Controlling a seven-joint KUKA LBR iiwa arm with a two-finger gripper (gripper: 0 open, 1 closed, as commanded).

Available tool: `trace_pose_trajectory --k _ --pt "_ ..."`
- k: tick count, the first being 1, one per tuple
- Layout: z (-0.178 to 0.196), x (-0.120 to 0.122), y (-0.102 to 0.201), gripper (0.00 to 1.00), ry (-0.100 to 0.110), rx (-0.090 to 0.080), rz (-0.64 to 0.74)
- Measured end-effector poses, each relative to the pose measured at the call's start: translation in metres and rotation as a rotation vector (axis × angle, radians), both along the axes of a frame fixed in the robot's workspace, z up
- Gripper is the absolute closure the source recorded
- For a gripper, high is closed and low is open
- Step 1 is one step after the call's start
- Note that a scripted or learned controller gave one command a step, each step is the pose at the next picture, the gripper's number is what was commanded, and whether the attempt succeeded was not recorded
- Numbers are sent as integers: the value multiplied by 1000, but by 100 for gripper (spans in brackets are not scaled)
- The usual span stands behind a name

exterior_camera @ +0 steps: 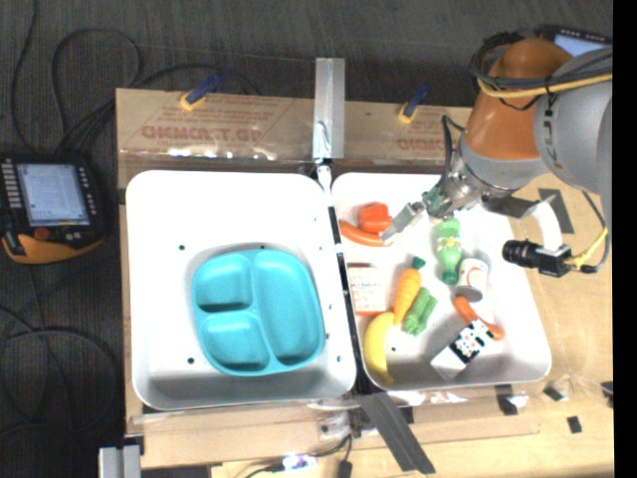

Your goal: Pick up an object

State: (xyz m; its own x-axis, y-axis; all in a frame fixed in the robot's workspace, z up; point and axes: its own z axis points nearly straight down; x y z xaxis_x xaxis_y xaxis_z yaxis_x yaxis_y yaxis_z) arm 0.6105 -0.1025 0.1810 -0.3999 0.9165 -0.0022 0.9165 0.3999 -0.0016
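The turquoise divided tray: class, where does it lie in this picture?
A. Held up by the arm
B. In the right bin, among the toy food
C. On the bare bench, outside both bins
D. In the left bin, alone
D: the turquoise divided tray rests flat on the floor of the left bin, while the toy carrot and other items sit in the right bin.

— What sits in the right bin (518, 307)?
— Toy food, mostly. An orange-red piece (366, 221) lies at the far left, near the divider. A green bottle (449, 247) stands out mid-bin, with a carrot (407, 289) and a green pod (420, 313) side by side below it.
— And toward the near edge?
— A yellow banana (377, 346) curves along the left corner, and a black-and-white carton (462, 348) lies tilted beside a small orange piece (476, 317).
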Motion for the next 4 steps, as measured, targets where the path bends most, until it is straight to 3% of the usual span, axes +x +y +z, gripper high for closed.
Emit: trace_pose_trajectory --k 1,2,3,4 --pt "-91 -49 -25 0 -15 -4 216" --pt "-81 -47 -23 100 -18 -1 217" --pt "-88 -70 -24 100 -24 -8 451" --pt "-77 -39 -5 100 -1 4 438"
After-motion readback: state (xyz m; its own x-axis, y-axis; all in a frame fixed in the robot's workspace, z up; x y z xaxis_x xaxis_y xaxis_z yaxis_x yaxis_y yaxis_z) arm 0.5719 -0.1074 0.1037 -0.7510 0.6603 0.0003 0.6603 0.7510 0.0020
